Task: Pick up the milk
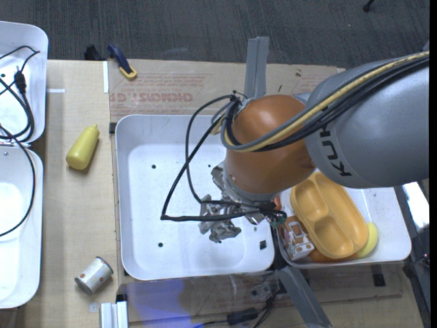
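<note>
Orange wrist band (270,142) hides much of the left bin (147,183); jaws' state unclear.

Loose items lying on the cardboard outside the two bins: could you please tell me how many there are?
3: a yellow bottle left of the left bin, a small can near that bin's lower-left corner, and a blue-and-yellow tool at the top. The arm may hide others.

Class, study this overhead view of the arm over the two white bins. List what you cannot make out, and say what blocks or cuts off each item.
1. The gripper: tangled cables blur it, so its jaws cannot be read.
2. The right bin: the arm covers much of it.
3. The printed carton: half under the yellow tray, label too small to read.
4. The round yellow object: mostly behind that tray.
</note>
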`<state>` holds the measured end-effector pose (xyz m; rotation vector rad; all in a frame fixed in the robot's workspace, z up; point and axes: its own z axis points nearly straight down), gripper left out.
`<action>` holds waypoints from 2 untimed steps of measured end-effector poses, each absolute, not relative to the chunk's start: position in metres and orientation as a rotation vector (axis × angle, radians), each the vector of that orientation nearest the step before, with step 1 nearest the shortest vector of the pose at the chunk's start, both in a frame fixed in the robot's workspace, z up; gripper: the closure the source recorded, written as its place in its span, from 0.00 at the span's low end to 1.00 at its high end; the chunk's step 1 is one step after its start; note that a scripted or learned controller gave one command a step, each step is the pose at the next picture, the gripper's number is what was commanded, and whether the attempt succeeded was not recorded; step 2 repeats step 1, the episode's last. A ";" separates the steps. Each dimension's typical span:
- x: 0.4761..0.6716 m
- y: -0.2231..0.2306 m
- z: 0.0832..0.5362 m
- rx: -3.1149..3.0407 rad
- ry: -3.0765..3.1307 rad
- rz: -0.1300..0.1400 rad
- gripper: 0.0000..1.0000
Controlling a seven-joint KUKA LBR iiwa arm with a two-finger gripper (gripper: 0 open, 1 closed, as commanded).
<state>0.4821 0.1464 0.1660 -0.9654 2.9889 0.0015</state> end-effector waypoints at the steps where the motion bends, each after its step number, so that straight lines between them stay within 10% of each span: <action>1: 0.487 0.209 0.177 -0.771 3.043 0.002 1.00; 2: 0.487 0.209 0.177 -0.771 3.043 0.002 1.00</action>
